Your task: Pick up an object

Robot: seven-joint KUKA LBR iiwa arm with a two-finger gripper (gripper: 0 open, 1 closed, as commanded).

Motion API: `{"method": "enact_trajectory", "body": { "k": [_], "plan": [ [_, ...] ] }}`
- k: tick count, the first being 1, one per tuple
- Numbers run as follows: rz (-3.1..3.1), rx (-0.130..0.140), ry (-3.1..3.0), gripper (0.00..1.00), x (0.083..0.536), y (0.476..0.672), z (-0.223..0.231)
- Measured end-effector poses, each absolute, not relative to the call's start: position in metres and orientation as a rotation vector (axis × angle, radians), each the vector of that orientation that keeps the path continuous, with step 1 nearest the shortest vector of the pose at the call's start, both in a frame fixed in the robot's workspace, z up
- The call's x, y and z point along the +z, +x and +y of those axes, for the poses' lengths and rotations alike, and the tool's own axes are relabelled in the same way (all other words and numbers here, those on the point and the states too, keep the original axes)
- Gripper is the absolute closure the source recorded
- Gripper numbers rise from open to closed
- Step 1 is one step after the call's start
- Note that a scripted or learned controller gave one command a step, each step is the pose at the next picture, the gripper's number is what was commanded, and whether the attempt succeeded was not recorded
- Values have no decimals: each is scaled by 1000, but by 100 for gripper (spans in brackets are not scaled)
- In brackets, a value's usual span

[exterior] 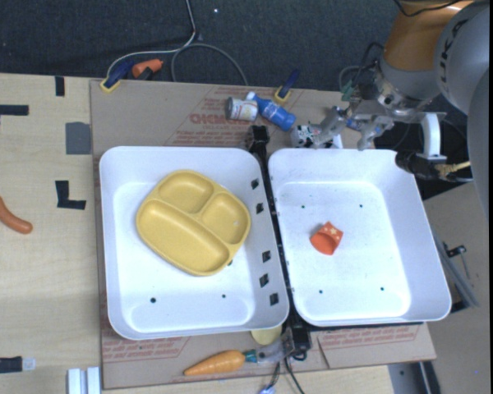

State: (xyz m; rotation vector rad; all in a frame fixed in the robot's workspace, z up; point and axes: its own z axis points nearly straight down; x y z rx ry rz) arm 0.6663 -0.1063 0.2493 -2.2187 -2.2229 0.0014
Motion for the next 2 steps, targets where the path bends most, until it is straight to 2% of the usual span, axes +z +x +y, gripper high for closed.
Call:
{"method": "enact_trajectory", "body": {
  "k": [1, 2],
  "plan": [
    [-2209, 16, -2214, 0, 151, 581, -114],
    [-2226, -3, -2225, 0, 84, 560, -119]
  ]
}}
